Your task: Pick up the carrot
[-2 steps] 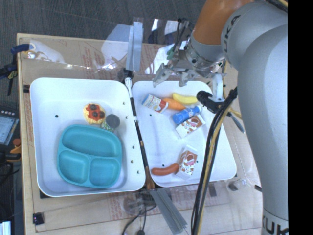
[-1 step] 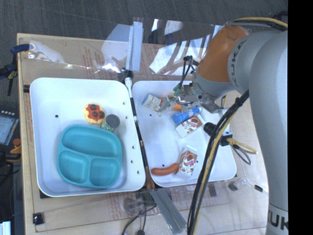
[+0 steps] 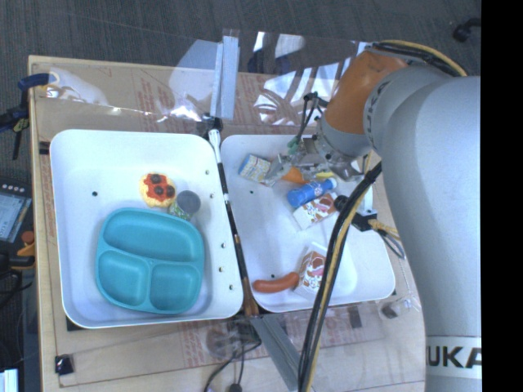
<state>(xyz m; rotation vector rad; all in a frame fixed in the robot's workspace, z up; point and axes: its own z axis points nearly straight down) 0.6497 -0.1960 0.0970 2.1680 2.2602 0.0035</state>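
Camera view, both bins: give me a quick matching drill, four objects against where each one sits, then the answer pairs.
Things:
1. teal divided tray
2. sausage
3. blue bottle
4. grey can

Places:
A. right bin, near front edge
B. left bin, front half
C. right bin, near the gripper
D. left bin, just behind the tray

Pairs: 1-B, 2-A, 3-C, 4-D

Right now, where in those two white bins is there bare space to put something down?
Left bin: bare along the top, above the toy pizza and teal tray. Right bin: bare middle, between the blue bottle and hot dog. Crowded at its top by the gripper.
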